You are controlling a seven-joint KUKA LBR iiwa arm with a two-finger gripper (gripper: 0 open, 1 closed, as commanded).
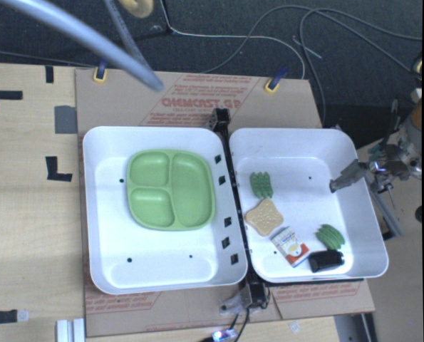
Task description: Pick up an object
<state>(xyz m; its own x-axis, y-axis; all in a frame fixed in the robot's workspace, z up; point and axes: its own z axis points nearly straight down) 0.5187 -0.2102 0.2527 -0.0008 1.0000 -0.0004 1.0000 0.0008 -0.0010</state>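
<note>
The right bin (318,148) holds several small objects. A green ridged piece (261,184) lies near its left wall, with a tan bread-like slice (264,217) just below it. Further toward the front sit a white and red packet (290,246), a green leafy piece (331,236) and a black block (326,261). My gripper (345,177) reaches in from the right over the bin's right rim, above and to the right of these objects. It touches none of them and I see nothing in it.
The left bin (105,255) carries a light green divided plate (171,189). A black divider with clips (229,191) runs between the bins. Both bins rest on brown cardboard (197,95). Cables (283,30) trail across the dark floor behind.
</note>
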